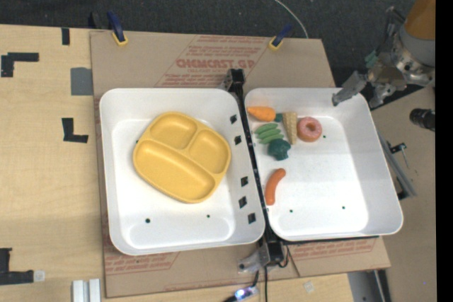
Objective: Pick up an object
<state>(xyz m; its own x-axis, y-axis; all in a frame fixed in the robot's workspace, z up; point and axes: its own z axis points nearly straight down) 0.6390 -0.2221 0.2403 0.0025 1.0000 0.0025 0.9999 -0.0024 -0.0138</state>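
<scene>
**Toy food grouped in the right bin, arm off its far right corner**

The things to pick lie in the right bin [354, 216], gathered in its upper left part near the wall shared with the left bin [117, 173]. A carrot [262, 113] lies nearest the far edge. Just below it sit green beans [267, 131], and below those a dark green broccoli [279, 148]. A cone [290, 126] stands between the beans and a pink donut [309, 129], touching or nearly touching the donut. A sausage [274, 184] lies apart from the cluster, lower down, angled, close to the dividing wall.

The left bin holds a yellow divided plate [182, 155], turned at a slant, roughly in its middle.

The gripper [348, 93] hangs over the right bin's far right corner, well apart from the food, with nothing seen between its fingers; whether they are spread or pressed together I cannot tell. The arm [414, 32] comes in from the right, its orange band at the top edge.

Both bins rest on a cardboard sheet [205, 60] held by two blue clamps [115, 27] at its far edge.
</scene>
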